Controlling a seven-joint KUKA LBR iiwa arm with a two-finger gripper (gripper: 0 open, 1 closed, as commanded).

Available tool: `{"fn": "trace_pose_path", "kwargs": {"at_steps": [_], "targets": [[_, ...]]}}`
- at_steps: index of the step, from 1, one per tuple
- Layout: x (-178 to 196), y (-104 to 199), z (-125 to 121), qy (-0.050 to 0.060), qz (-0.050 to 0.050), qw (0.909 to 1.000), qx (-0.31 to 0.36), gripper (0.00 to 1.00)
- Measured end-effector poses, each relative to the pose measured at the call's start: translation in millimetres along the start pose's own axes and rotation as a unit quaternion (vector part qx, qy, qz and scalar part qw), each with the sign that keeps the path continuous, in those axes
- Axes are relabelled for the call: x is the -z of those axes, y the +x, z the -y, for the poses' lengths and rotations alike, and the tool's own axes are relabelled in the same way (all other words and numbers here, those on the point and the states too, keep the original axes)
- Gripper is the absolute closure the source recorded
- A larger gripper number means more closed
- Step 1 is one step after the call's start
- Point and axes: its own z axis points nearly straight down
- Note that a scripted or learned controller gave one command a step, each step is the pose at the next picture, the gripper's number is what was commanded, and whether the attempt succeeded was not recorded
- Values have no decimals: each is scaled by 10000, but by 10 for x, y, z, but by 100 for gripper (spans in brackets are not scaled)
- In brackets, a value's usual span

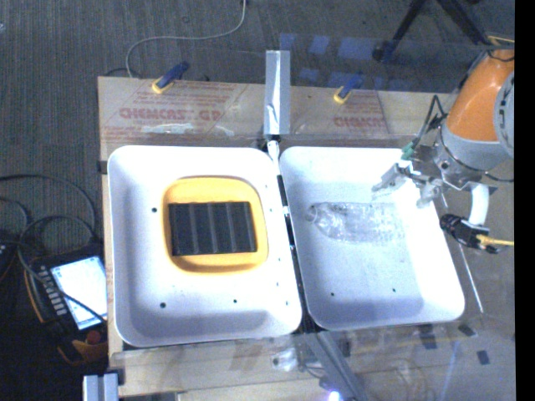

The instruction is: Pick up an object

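Observation:
A clear crumpled plastic object point(355, 222) lies in the middle of the right bin point(418, 299). In the left bin point(134, 307) rests a yellow-rimmed tray with a black ribbed insert point(213, 225). My gripper point(407, 188) hangs over the right bin's far right corner, up and to the right of the clear object and apart from it. Its two pale fingers point(387, 180) are spread, so it is open, and nothing sits between them. Above the wrist is the orange band point(481, 103).
A black and yellow cable connector point(468, 234) hangs by the right bin's right rim. Two blue-and-yellow clamps point(170, 76) hold the board behind the bins. A metal divider strip point(277, 98) stands between the bins at the back.

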Motion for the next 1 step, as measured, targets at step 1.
{"fn": "trace_pose_path", "kwargs": {"at_steps": [1], "targets": [[-10, 1018, 204, 7, -16, 9999, 141, 0]]}}
